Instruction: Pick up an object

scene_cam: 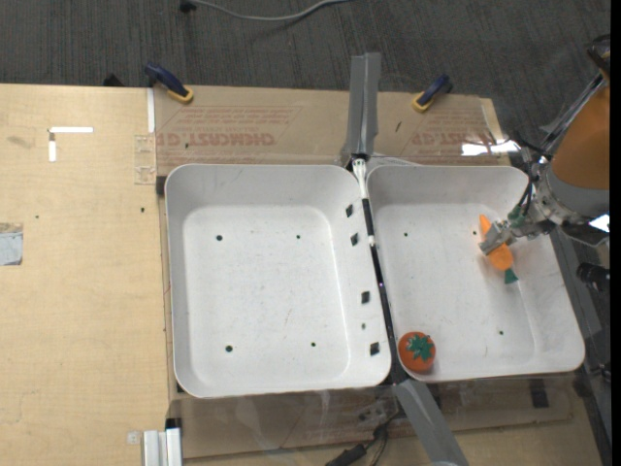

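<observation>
Two shallow white plastic bins sit side by side on a tan wooden bench, and the nearest thing to the camera is a small round red-orange toy tomato with a green top [417,350], resting alone in the near left corner of the right-hand bin [456,289], close against its front wall. Farther back in that bin, toward its right wall, the two-finger gripper [502,242] of the grey arm with the orange band [582,158] hangs over a small orange carrot-shaped toy with green ends [500,257]; the orange piece appears to lie between the fingers, though at this size I cannot tell whether the jaws have closed on it. The approach from the right suits a target so near that wall, which leaves little sideways room, while the bin's middle is open floor. The left-hand bin [262,280] lies beyond reach of this try. Farthest off, two blue-and-orange spring clamps [167,81] pin brown cardboard [252,134] at the bench's back edge.
</observation>
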{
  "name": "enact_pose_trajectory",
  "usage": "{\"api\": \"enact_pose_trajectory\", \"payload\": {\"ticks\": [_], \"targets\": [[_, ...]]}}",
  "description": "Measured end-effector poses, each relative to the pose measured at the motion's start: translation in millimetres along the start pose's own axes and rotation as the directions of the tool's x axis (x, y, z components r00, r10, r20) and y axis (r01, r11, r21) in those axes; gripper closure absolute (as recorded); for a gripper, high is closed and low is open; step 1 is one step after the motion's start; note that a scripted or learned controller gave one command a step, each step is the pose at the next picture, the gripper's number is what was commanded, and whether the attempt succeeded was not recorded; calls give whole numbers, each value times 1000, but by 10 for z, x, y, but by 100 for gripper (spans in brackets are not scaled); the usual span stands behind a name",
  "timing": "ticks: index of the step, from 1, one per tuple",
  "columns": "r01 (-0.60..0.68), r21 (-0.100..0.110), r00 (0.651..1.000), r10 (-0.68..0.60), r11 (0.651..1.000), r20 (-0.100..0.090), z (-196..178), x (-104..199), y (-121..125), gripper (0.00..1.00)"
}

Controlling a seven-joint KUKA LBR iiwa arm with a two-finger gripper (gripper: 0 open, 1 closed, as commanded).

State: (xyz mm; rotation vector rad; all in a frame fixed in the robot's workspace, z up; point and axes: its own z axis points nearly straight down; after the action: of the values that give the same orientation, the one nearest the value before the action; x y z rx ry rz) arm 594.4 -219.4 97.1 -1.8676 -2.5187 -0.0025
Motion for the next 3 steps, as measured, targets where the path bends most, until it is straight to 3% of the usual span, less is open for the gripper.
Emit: {"api": "enact_pose_trajectory", "payload": {"ticks": [1,2,3], "targets": [[9,-1,1000,-9,1000,6,-1068,804,515,100],[-23,3,1000,23,1000,3,91,1276,-482,100],[-247,2,969,247,969,6,-1350,1823,-39,100]]}}
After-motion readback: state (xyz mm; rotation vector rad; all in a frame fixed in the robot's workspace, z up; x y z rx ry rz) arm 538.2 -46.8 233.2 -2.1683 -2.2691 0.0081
